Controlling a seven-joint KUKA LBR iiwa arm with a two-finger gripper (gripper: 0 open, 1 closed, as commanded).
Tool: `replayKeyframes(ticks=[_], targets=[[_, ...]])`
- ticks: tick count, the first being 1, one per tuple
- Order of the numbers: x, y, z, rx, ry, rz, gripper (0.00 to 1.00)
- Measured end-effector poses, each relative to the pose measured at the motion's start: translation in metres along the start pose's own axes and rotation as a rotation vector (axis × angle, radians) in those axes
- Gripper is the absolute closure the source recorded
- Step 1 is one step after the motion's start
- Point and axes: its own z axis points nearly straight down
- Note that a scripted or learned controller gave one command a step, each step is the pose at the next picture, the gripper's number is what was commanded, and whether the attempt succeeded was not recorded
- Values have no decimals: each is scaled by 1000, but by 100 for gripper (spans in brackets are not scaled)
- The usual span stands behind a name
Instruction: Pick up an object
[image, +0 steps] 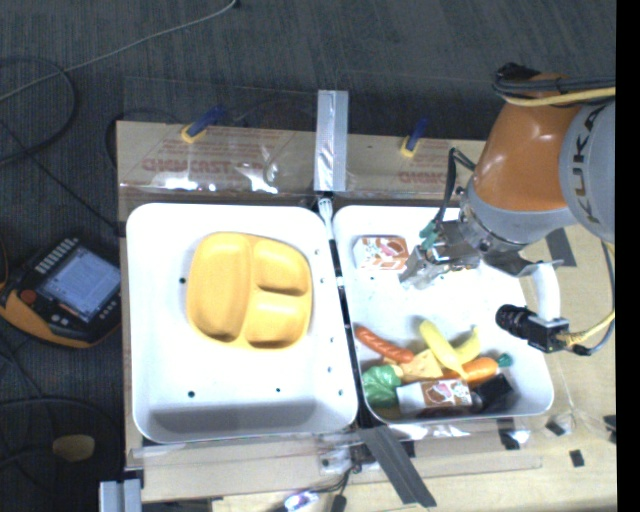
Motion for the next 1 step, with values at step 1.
replayKeyframes(ticks=[1], targets=[[15, 62, 39, -1, 0, -99, 100]])
